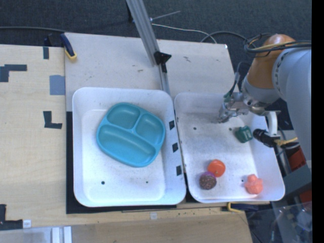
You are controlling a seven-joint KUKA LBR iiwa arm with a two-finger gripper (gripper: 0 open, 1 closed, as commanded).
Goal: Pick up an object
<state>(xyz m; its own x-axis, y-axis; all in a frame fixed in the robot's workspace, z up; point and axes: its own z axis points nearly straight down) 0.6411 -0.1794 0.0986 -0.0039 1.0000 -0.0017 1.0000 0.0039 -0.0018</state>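
Note:
The right bin [202,135] holds a small green object [243,133] near its right wall, an orange ball [216,168], a dark brownish-purple ball [207,181] just below it, and a pink object [253,184] in the near right corner. My gripper [226,113] hangs over the far right part of this bin, a little left of and beyond the green object. Nothing shows between its fingers. The grey arm with its orange band [263,70] reaches in from the right.
The left bin [86,186] holds a blue divided plate [131,133]. A metal rail [144,27] slants down to the gap between the bins. Cables lie behind the bins, and a yellow-blue clamp [68,47] sits at the far left.

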